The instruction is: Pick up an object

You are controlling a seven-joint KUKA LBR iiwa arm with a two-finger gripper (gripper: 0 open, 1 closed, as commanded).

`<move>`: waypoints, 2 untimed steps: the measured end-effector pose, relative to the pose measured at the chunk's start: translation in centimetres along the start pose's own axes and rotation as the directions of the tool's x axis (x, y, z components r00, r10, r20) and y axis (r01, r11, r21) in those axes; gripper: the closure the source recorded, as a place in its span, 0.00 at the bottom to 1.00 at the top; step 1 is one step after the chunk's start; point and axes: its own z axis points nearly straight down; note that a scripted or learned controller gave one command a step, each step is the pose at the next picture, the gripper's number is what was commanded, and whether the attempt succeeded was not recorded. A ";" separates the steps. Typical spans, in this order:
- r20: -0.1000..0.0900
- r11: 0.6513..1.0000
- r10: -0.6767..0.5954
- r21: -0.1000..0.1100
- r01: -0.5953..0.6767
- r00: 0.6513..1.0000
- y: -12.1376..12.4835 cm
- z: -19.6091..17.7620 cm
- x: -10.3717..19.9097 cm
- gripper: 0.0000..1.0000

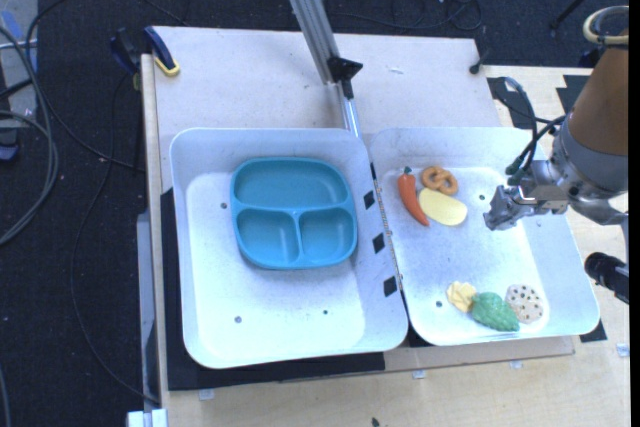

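In the right bin [560,255] lie an orange carrot [411,199], a brown pretzel [439,179] and a pale yellow potato-like piece [443,208] near the far left. Near the front edge sit a small yellow piece [460,295], a green leafy piece [494,311] and a spotted cookie [524,302]. My gripper [500,214] hangs over the right bin's middle, to the right of the yellow piece and apart from it. Nothing shows between its fingers.
The left bin [200,245] holds a blue tray with three compartments [295,213]. A metal pole [310,5] slants down to the bins' shared far edge. Black clips [381,240] sit along the divide between the bins. The arm enters from the right.
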 end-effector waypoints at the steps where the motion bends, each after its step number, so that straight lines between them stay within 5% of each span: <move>1: -0.003 1.000 -0.004 0.005 0.004 1.000 0.9 1.7 5.3 1.00; 2: -0.003 1.000 -0.005 0.002 0.005 1.000 2.0 1.2 10.4 1.00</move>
